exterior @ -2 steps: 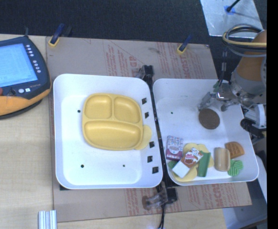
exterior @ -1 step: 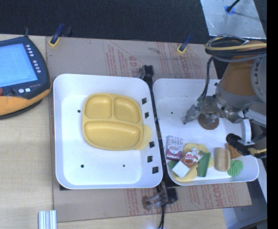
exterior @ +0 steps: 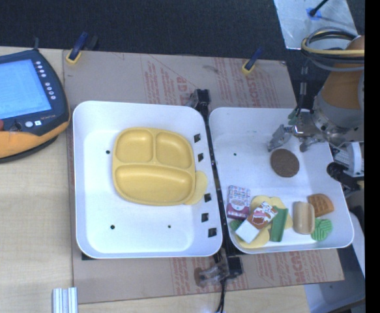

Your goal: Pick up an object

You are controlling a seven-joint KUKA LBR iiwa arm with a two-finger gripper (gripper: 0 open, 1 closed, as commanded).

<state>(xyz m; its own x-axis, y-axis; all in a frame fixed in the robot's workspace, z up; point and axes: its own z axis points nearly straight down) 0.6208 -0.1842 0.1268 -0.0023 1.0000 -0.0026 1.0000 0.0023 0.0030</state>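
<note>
We see the arm point(exterior: 338, 90) as a thick rounded body, grey on its lower part and orange across the band above the wrist (the orange looks tan in this light). A dark cable loops in a ring around its top, and a black cable runs down its left side toward the wrist. Below sits the gripper point(exterior: 294, 139), a small cluster of grey metal with dark joints, ending in thin splayed metal fingers point(exterior: 276, 140).

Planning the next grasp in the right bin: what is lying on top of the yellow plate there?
On the yellow plate lie a white block, a small picture-printed packet and a green stick. They cover most of its surface, so anything beneath them stays hidden.
</note>
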